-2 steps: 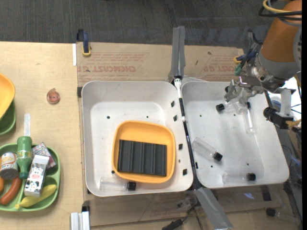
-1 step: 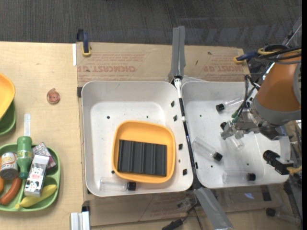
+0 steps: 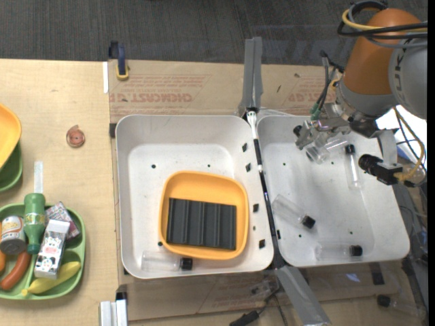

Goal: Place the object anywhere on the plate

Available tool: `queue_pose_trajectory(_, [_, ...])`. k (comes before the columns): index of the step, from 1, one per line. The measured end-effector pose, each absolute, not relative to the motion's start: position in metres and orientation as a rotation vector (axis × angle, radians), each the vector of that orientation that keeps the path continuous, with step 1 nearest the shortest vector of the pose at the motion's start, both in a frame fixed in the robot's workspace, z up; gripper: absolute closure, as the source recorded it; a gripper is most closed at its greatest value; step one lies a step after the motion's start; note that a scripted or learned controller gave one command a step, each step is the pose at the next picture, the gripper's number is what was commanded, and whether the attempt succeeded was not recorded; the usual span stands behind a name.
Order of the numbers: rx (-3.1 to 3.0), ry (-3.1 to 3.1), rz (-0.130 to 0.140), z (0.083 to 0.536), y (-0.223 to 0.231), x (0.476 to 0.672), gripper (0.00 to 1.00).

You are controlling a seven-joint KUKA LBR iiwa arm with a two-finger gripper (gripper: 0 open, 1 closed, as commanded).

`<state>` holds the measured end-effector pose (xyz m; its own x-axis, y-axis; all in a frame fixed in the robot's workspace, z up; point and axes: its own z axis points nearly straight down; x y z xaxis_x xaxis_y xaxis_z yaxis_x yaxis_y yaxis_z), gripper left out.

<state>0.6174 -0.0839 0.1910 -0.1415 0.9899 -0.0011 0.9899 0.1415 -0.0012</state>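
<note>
Claw (image 3: 319,141) hovers over right bin (image 3: 380,243); orange plate (image 3: 204,182) bears black, seemingly ridged block (image 3: 202,223).

An orange plate (image 3: 204,182) bears a ridged black slab (image 3: 202,223), perhaps dark grey, in a white bin (image 3: 136,182).

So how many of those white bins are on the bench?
2. The left bin holds a yellow plate with a dark ridged block on it; the right bin sits under the arm's tool.
</note>
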Motion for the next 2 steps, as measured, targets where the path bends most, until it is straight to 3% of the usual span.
queue_pose_trajectory(1, [1.872, 2.526, -0.003, 0.191, -0.069, 0.537, 1.0])
queue_pose_trajectory(2, [1.572, 2.719, -0.001, 0.236, -0.044, 0.54, 1.0])
